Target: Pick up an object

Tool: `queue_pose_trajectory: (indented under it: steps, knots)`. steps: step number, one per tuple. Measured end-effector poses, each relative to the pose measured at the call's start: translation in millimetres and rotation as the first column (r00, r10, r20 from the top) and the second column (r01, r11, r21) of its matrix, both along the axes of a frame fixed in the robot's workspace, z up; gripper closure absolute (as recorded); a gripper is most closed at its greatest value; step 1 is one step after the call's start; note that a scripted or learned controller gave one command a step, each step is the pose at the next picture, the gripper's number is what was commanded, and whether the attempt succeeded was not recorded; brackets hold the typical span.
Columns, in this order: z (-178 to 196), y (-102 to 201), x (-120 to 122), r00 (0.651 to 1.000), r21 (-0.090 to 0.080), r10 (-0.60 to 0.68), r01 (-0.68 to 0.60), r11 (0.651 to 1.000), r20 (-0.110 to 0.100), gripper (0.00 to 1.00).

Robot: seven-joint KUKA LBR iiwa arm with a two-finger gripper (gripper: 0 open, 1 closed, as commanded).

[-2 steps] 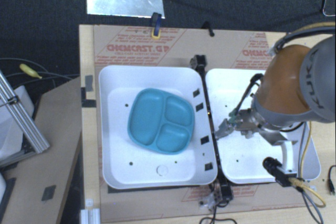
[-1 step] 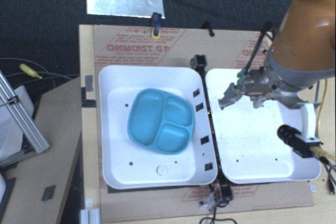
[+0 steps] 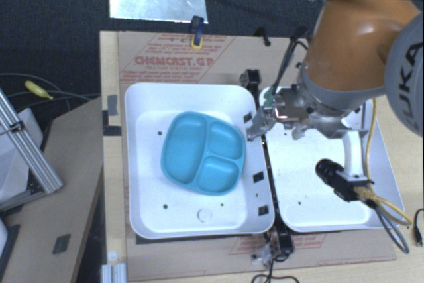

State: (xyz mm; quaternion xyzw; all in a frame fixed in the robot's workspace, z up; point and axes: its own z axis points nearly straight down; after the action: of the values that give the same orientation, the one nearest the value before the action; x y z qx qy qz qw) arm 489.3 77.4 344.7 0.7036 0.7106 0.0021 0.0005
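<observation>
Blue plastic: a divided plate (image 3: 203,152) with three compartments lies flat, mid-floor of the left bin (image 3: 142,122).
Handling: likely light, stiff and slick; a raised rim or divider ridge looks the best hold.
Shape: rounded corners, shallow wells, glossy.
Claw: the claw (image 3: 260,124) hangs over the seam between bins, near the plate's upper right corner; its spread I cannot tell.
Surroundings: white right bin (image 3: 311,209), cardboard-covered tabletop (image 3: 179,56).
</observation>
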Motion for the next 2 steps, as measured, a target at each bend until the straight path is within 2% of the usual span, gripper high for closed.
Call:
queue_pose_trajectory:
  steps: [1,2]
  knots:
    - [10.7,-3.5,0.8,1.000,-0.001,-0.001,0.001,1.000,0.002,1.00]
    - [-10.2,-50.8,-2.5,1.000,-0.003,-0.014,0.014,1.000,-0.002,1.00]
